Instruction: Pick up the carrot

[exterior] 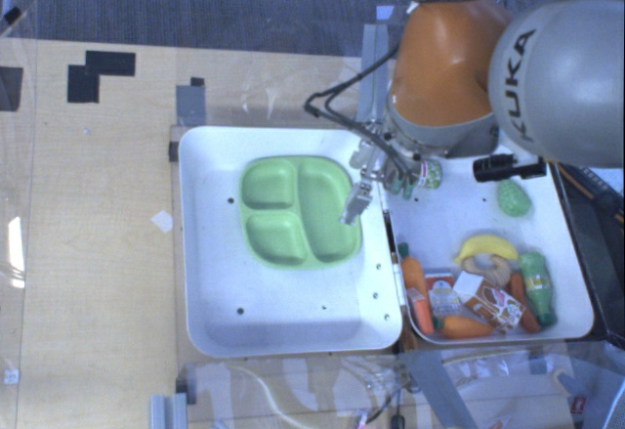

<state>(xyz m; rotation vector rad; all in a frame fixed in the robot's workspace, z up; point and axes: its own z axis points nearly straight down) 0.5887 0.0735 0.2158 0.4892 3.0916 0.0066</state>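
You have the arm (508, 65) reaching in from 3 o'clock, its orange band and grey wrist sitting high over the seam between the two bins. The gripper (359, 194) hangs at the right edge of the left bin (210, 222), over the 3 o'clock rim of the green tray (293, 212); nothing sits between its fingers, and you cannot tell from here how wide the jaws stand. The tray, split into three compartments, lies near the middle of the left bin, a little toward 12 o'clock. The carrot (414, 280) lies in the right bin (566, 222) at about 9 o'clock, hard against the bin's left wall, running lengthwise toward 6 o'clock, well apart from the gripper. A second orange piece (467, 326) lies along the 6 o'clock wall, just beside the first. Between them and toward 3 o'clock you see a heap: a banana (488, 247) on top at 12 o'clock of the heap, some packets (479, 295) with red and white print in the middle, and a green bottle (536, 282) at the 3 o'clock side. A pale green lump (514, 199) sits alone toward 1 o'clock of the right bin, near the wrist. The bench (88, 251) around the bins is pale wood, with black marks (98, 73) at 10 o'clock.
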